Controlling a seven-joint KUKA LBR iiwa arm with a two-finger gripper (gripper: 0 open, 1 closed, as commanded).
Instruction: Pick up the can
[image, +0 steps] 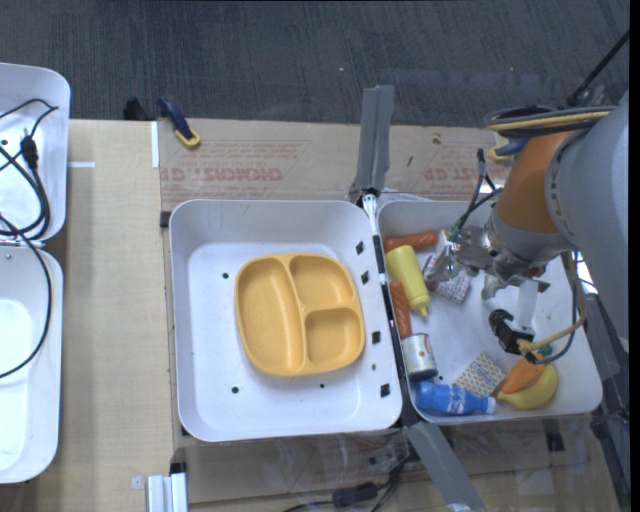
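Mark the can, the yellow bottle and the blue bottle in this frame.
can (416, 354), camera view, on its silver side wall.
yellow bottle (408, 274), camera view, on the middle of its body.
blue bottle (447, 400), camera view, on its blue body near the wider end.

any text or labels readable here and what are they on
"CHOMCH?? GR...": red print on the cardboard behind the bins, upside down in this view and only partly legible, so the letters are uncertain.
Can label: too small and blurred to read.
Blue bottle label: too blurred to read.
Patterned packet: no legible words.
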